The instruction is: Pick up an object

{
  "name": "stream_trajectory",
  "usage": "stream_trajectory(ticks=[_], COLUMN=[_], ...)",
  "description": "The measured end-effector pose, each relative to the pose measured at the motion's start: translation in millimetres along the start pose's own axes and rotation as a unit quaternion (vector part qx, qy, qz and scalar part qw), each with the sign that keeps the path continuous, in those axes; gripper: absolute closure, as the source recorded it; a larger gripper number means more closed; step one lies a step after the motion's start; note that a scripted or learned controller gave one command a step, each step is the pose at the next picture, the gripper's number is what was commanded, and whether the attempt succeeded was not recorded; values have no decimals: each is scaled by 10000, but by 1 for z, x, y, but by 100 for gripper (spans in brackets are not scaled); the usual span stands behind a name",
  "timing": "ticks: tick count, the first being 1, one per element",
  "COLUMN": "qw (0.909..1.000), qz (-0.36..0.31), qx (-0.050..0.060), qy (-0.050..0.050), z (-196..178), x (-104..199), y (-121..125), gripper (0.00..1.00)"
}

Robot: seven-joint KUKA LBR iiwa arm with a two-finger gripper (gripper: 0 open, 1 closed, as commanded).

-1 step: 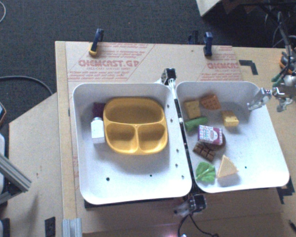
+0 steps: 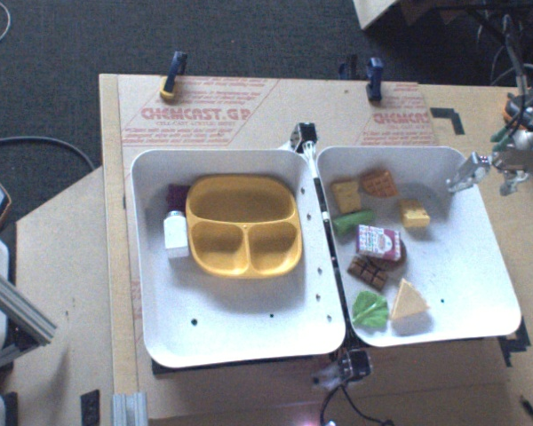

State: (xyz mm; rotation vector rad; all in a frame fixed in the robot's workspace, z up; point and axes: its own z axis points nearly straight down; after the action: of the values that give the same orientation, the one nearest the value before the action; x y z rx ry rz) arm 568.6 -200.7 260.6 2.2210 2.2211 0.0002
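While my grey two-finger gripper (image 2: 490,169) hangs over the right white bin's (image 2: 480,264) upper-right rim, I cannot tell its finger state. The small yellow cheese-like block (image 2: 415,214) sits nearest that rim; crowded neighbours farther in risk a glancing miss.

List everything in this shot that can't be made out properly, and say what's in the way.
- Dark maroon object, camera view: mostly hidden behind the yellow three-compartment plastic tray; its shape and kind are unreadable.
- Two-finger metal gripper, camera view: small and blurred at the right bin's rim, so its finger state is unclear.
- Small white bottle, camera view: too small to read any label.
- Brown round item, camera view: largely covered by the pink-and-white carton.
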Motion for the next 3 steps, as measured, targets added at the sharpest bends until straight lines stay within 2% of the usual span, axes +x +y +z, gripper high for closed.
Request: stream_trajectory(ticks=[1, 3], qw=[10000, 10000], qz=[0, 2], qx=[41, 36], qy=[16, 14], z=[59, 152], x=[5, -6], y=[-8, -8], gripper=[0, 0])
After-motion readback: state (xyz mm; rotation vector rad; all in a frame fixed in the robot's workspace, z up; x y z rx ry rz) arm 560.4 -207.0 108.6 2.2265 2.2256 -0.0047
